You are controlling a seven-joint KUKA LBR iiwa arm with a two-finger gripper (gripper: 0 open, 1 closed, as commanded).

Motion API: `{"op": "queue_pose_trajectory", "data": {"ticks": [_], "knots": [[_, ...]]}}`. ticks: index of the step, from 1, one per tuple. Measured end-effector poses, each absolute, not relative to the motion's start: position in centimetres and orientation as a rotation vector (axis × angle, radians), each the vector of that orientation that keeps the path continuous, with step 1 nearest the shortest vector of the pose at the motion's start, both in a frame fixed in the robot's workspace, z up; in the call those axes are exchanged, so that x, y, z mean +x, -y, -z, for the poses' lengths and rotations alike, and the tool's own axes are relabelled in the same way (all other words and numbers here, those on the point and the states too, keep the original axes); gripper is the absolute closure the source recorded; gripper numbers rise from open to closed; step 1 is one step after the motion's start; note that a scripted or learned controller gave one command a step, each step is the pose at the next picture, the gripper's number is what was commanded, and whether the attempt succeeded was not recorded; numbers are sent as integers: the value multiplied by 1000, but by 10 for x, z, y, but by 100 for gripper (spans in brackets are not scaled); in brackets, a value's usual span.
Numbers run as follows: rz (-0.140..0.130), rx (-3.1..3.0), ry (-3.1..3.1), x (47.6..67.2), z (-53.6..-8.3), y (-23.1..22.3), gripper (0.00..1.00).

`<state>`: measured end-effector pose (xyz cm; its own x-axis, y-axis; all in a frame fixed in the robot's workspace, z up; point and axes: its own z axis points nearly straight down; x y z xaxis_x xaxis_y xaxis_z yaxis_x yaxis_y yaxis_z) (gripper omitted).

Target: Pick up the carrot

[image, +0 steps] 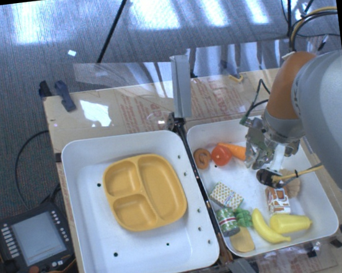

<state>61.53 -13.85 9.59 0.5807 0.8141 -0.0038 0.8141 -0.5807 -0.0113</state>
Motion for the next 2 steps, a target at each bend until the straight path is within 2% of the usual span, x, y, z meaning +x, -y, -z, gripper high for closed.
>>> {"op": "queue_pose_trajectory", "data": {"ticks": [1, 2], "knots": [[-14, -2784, 1436, 615, -95, 138, 0], [-19, -2778, 1442, 615, -105, 137, 100]]}}
